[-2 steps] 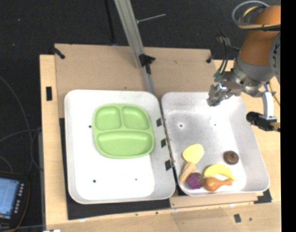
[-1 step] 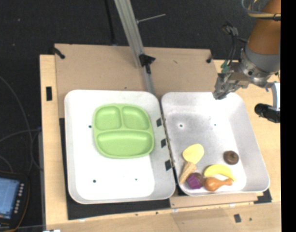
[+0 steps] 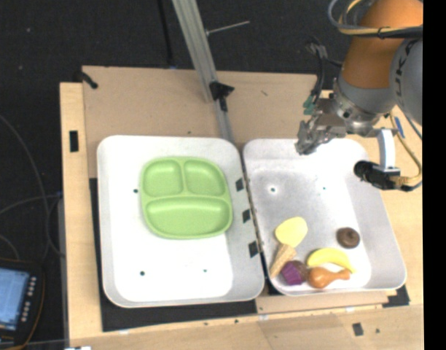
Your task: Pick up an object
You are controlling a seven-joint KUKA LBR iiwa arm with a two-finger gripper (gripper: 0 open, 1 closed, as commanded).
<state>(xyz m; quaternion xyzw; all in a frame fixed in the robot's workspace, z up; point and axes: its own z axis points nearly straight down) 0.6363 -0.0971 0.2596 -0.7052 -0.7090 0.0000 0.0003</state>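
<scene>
From my station I see the candidate objects clustered in the near end of the right bin (image 3: 369, 195): a yellow ice-cream cone toy (image 3: 287, 240), a purple piece (image 3: 293, 273) just beside its tip, a yellow banana (image 3: 331, 258), an orange-brown drumstick (image 3: 326, 275) touching the banana's underside, and a small brown doughnut (image 3: 347, 237) set slightly apart. The gripper (image 3: 309, 141) hangs over the far rim of that bin, well apart from all of them, with nothing between its tips; I cannot tell how wide it stands. The left bin (image 3: 121, 268) holds a green divided plate (image 3: 186, 197).
</scene>
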